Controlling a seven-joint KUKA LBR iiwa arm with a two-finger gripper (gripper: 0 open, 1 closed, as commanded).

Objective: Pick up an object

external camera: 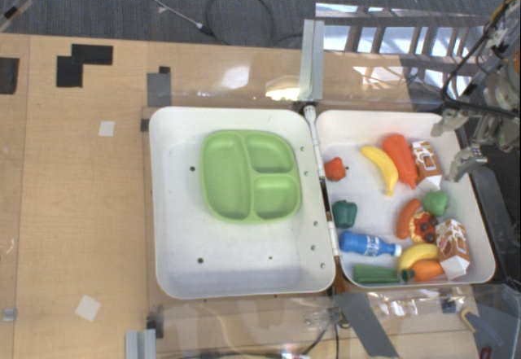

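Observation:
The right bin (pixel 358 131) holds several toy foods. Among them are a yellow banana (pixel 383 167), an orange carrot (pixel 400 157), a small carton (pixel 426 160), a red tomato (pixel 334 168), a green pepper (pixel 345 212), a blue bottle (pixel 368 245) and a pizza slice (pixel 422 225). My gripper (pixel 456 145) hangs over the bin's right rim, just right of the small carton. It is open, with nothing between its fingers (pixel 463 164).
The left bin (pixel 175 211) carries a green divided plate (pixel 250 175). A second carton (pixel 453 240), another banana (pixel 418 253) and a green cucumber (pixel 376 273) crowd the right bin's near corner. A metal rack (pixel 391 36) stands behind the right bin.

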